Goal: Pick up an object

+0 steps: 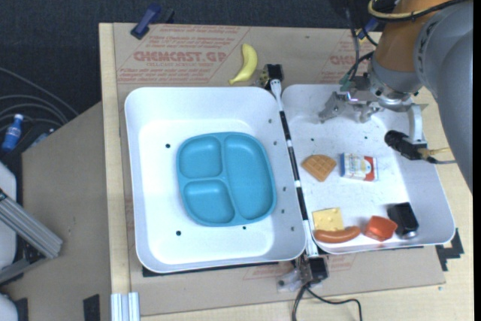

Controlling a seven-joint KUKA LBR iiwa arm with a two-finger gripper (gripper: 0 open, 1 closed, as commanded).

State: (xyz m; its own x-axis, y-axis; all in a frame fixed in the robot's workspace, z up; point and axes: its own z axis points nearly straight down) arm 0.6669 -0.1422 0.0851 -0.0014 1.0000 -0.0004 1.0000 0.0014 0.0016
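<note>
One blue tray [225, 178], one banana [245, 64], one waffle [319, 167], one sausage [337, 234].

The grey arm [449, 49] has an orange band [406, 34], yellow cable loop and metallic fingers [334, 106].

Divided tray [225, 178] in left bin [150, 116]; waffle [319, 167] in right bin [428, 184].

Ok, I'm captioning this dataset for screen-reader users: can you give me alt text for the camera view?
A grey robot arm reaches from the right, its gripper above the back of the right white bin, which holds a waffle, a small packet, cheese, a sausage and other toy items. The left bin holds a blue divided plate; a banana lies behind it.
</note>
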